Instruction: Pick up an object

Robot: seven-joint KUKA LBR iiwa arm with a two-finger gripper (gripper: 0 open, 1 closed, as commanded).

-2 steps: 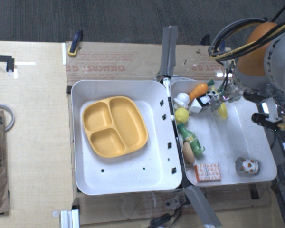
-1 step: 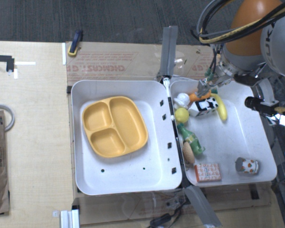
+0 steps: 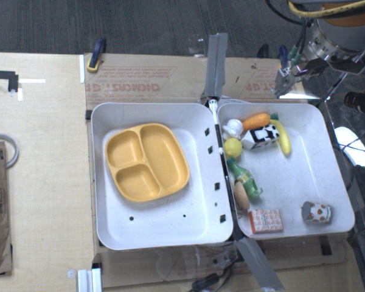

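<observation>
You saw the gripper (image 3: 287,76) above the right bin's (image 3: 334,163) far edge; whether it was open or closed I cannot tell. The carrot (image 3: 255,121), banana (image 3: 282,138) and lemon (image 3: 232,147) lay below-left of it, nearer you.

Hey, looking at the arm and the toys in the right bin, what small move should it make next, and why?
Probably bring the gripper forward and down over the right bin. It sits above the bin's far edge, holding nothing, while the carrot, banana and lemon cluster just below it. The banana, lying at the edge of the cluster, looks the easiest target.
</observation>
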